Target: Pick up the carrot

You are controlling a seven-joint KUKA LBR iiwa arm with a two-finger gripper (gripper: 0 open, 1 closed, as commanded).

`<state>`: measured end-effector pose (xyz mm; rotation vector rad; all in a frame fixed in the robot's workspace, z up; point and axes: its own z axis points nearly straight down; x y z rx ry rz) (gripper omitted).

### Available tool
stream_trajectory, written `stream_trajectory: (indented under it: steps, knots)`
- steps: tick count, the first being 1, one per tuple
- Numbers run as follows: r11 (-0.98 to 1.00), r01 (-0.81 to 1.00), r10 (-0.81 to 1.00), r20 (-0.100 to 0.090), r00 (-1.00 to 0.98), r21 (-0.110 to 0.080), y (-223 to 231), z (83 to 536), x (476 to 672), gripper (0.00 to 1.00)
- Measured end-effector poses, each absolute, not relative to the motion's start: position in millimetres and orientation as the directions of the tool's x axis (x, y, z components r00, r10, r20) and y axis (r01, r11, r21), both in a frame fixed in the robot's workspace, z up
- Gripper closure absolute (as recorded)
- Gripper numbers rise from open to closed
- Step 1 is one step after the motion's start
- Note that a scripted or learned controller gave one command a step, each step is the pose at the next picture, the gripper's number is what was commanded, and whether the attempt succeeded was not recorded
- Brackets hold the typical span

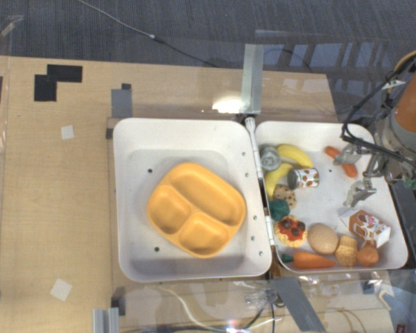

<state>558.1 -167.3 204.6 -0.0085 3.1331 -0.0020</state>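
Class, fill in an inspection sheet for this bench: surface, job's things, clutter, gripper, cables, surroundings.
Surface: wooden bench bearing two white bins, left bin and right bin.
Job's things: carrot lying at the right bin's near edge, untouched.
Clutter: yellow divided plate in the left bin; bananas, small can, juice carton and other toy foods in the right bin.
Gripper: gripper above the right bin's right side, holding nothing.
Cables: black cables by the arm; thin wire across the floor.
Surroundings: dark carpet.
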Motion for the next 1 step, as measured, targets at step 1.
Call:
stream_trajectory:
  steps: [1]
  knots:
    - [0.911,0.412,0.412,-0.004,-0.911,0.002,-135.9,152.3,490.2,0.00]
